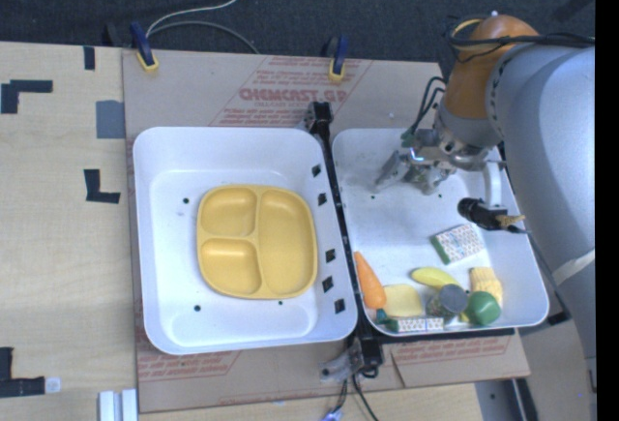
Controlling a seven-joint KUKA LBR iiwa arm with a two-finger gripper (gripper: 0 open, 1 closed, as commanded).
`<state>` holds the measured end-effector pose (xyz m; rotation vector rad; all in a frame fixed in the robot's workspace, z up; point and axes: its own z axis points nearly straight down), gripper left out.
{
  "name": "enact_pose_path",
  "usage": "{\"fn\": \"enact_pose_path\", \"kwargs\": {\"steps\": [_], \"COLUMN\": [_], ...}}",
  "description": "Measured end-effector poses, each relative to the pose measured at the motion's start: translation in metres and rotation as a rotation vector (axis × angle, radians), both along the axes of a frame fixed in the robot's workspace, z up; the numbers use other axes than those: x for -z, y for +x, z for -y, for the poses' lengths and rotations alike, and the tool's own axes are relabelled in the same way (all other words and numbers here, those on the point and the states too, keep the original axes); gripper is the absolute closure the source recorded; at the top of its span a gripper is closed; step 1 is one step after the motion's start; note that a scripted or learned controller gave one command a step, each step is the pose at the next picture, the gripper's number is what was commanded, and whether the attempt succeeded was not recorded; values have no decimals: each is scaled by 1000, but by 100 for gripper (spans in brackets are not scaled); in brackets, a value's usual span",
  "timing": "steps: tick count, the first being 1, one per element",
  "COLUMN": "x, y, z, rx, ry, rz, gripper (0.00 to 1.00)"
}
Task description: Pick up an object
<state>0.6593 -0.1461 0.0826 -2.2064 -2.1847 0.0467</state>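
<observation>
Over the far half of the right bin [389, 227] we saw the pincer [404, 182] hanging low with its fingers spread apart and nothing between them. It stood above bare white floor, well apart from the things to be picked. Those lay crowded along the near edge of that bin: a carrot [368, 280] beside the wall shared with the other bin, a banana [432, 277], a corn cob [485, 284], a green ball [484, 310] in the corner, and a grey round piece [450, 298] between them. A small checked card [458, 241] lay a little farther in, nearest the pincer but not touching it. The left bin [147, 216] held a yellow divided plate [257, 241], lying flat near its middle. Both bins sat on the cardboard-covered worktop [280, 90].
</observation>
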Motion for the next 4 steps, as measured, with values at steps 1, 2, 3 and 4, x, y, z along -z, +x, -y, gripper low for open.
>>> {"fn": "enact_pose_path", "kwargs": {"steps": [1,2,3,4], "x": [0,1,-4,-9], "y": [1,1,-102,-64], "z": [4,12,48,16], "rx": [-3,-5,-9,-12], "ry": [8,14,-7,-4], "rz": [-2,-2,48,46], "gripper": [0,0,0,0]}}
